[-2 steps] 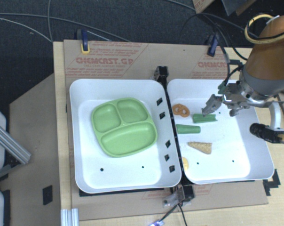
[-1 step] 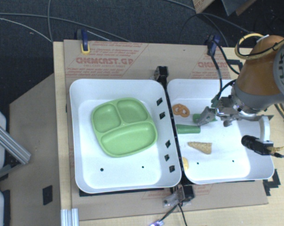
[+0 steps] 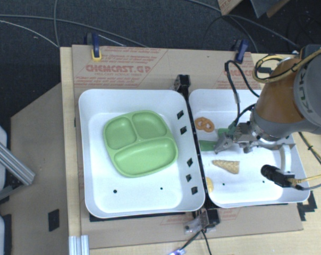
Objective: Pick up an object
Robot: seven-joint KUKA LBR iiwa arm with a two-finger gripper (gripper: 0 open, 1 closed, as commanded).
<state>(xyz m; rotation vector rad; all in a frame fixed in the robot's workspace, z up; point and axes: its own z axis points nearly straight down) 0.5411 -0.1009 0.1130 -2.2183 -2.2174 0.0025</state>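
Gripper [image 3: 228,141] hovers in right bin [image 3: 267,195]; finger state unclear. Green piece [image 3: 207,145] just left; wedge [image 3: 226,166] just nearer, long axis left-right.

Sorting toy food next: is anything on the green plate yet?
Empty. The green plate in the left bin shows bare green in all three compartments.

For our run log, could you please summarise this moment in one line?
end effector: low in right bin | near: green item, wedge | green plate: left bin

Red print on the brown board [image 3: 150,62] under the bins reads, as far as visible, "CHEMCAST GP".
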